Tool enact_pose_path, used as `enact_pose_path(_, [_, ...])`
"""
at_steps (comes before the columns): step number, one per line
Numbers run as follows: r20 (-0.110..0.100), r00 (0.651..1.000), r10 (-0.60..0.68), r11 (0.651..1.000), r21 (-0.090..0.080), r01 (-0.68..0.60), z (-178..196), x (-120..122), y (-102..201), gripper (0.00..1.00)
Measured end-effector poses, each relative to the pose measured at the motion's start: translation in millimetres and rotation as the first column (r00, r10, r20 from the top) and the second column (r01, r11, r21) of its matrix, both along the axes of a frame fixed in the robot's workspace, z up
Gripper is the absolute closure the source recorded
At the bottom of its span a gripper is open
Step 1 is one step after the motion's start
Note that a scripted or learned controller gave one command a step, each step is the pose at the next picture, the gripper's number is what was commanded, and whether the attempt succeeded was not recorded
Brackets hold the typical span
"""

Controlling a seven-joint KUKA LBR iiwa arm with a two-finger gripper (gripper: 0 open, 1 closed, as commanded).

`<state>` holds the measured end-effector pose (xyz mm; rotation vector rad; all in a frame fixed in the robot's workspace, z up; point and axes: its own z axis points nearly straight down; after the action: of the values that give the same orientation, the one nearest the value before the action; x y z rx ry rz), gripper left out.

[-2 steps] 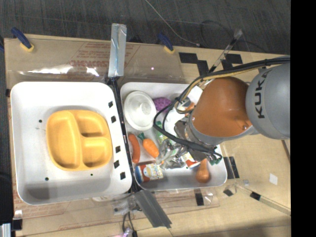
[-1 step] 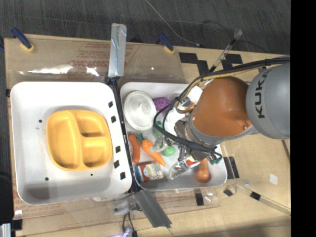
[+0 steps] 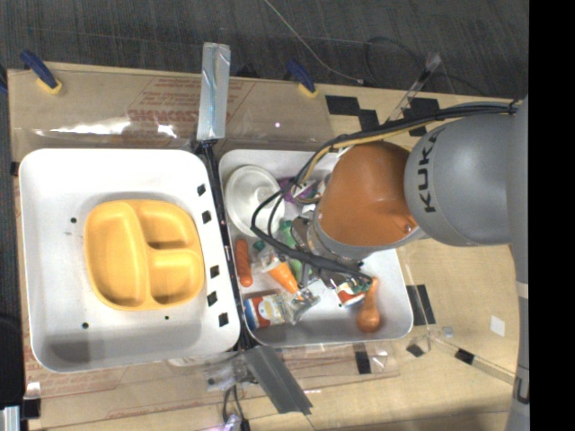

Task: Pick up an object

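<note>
Gripper (image 3: 310,268) sits low in the right bin (image 3: 395,317) over the clutter, and whether it is parted or closed I cannot tell, since wrist and cables hide it. Nearest candidates are the orange carrot-like piece (image 3: 284,277) just beside it and the small packet (image 3: 263,310) below; a good pick would likely settle on one item with free space around it, not the tangled middle. Also in that bin lie a white bowl (image 3: 250,189) and a brown pear-shaped toy (image 3: 368,312), while the left bin (image 3: 54,330) holds a yellow divided tray (image 3: 144,251).
</note>
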<state>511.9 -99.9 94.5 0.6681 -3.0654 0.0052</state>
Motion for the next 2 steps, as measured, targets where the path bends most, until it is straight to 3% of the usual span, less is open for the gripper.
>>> enact_pose_path(1, [0.006,1.000,0.008,1.000,0.002,-0.008,10,3,3,1.00])
enact_pose_path(2, [0.008,0.994,0.105,0.994,0.003,-0.105,143,47,32,1.00])
